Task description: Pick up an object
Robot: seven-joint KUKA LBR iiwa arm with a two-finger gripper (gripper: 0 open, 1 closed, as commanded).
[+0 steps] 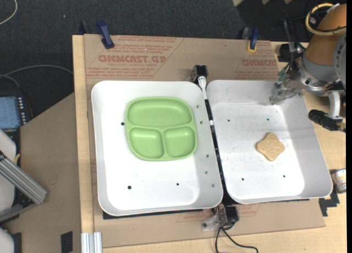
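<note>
Gripper (279,91) at right bin's (242,183) far right corner, finger state unclear. Tan cookie (270,147) mid-bin; green divided plate (161,128) in left bin (110,180).

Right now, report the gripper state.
Gripper: cannot be told; it sits over the right bin's far corner, away from the tan object.

Both white bins (110,191) look like smooth, slightly glossy plastic. At 9 o'clock, the green divided tray (161,128) is matt plastic. At 3 o'clock, the tan object (270,147) looks rough and grainy. Brown printed board (137,54) underneath appears matt, like cardboard.
</note>
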